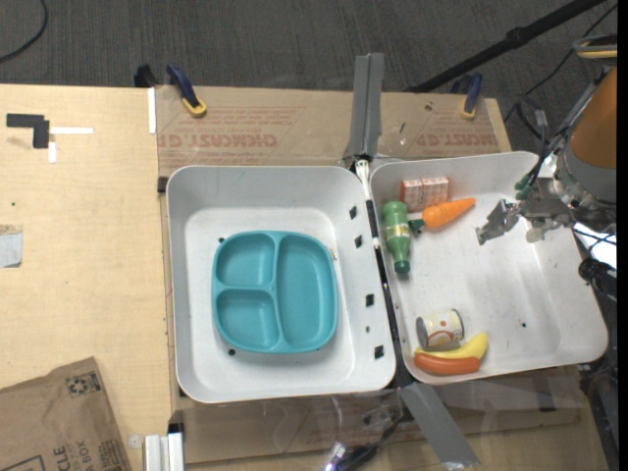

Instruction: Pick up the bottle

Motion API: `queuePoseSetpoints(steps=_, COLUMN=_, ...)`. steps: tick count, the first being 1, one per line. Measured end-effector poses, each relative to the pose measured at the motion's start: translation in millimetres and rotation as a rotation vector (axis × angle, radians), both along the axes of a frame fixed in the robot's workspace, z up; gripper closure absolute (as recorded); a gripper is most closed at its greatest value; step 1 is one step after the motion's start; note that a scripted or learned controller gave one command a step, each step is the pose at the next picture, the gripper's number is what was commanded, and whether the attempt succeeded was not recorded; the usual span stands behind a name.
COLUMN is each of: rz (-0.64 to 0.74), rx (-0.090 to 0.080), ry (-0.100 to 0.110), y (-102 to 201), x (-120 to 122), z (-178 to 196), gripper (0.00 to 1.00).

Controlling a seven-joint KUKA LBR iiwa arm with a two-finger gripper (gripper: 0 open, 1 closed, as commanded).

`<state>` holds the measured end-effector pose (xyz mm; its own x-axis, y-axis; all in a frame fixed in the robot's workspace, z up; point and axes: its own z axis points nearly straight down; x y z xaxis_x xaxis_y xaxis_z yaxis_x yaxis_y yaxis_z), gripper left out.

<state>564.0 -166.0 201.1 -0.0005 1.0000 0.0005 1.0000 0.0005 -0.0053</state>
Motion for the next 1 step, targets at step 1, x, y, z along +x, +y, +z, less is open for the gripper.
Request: queuePoseSetpoints(steps=1, rz=-0.388, rx=-0.002, ry=0.001, y=59.4, x=14.8, z=-79.1, gripper=0.0)
